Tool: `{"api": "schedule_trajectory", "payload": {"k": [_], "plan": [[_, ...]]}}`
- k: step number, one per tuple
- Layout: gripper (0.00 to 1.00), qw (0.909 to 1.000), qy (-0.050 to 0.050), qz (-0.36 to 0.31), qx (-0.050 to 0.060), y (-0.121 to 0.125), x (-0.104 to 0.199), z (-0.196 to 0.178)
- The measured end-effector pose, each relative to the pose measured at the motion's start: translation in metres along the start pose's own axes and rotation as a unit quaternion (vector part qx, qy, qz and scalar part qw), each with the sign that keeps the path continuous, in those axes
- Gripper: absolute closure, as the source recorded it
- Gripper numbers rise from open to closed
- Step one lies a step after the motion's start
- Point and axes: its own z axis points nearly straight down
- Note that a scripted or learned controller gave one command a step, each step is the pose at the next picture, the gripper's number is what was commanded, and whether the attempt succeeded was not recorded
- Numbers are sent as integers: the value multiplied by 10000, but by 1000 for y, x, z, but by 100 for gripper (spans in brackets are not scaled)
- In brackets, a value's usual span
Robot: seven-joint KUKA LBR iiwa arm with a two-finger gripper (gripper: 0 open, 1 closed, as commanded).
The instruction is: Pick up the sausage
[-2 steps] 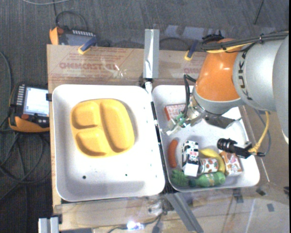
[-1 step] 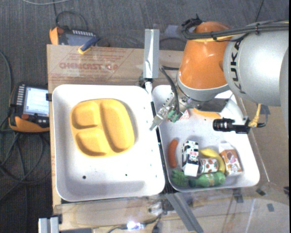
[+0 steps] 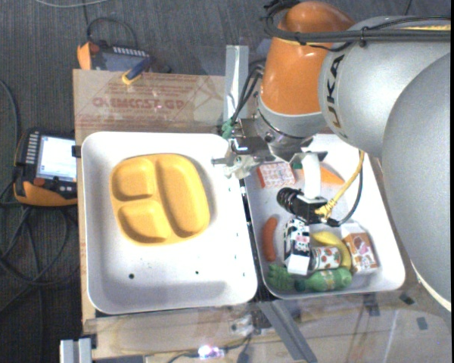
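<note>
Sitting in left bin (image 3: 98, 278) is a yellow divided tray (image 3: 160, 197). Sausage (image 3: 269, 238) lies upright at right bin's (image 3: 386, 274) left edge, w/ gripper (image 3: 296, 257) just beside it, over packed food items; finger state can't be told.

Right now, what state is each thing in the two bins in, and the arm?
sausage: lying in the right bin near its left wall, apart from the gripper.
yellow tray: flat in the left bin, right way up, compartments bare.
banana: lying amid the pile at the right bin's near end.
green toy: lying at that near edge.
gripper: low over the pile, beside the sausage.
</note>
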Motion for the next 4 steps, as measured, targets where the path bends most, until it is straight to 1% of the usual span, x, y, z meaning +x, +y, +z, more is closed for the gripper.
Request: {"api": "schedule_trajectory", "payload": {"k": [1, 2, 3, 4], "plan": [[100, 9992, 0, 402, -3, -1, -6, -40], [100, 9985, 1, 551, -9, -39, -25, -101], [100, 9975, 3, 709, -7, -48, -90, -92], [100, 9917, 2, 1285, -2, -52, -76, -43]]}}
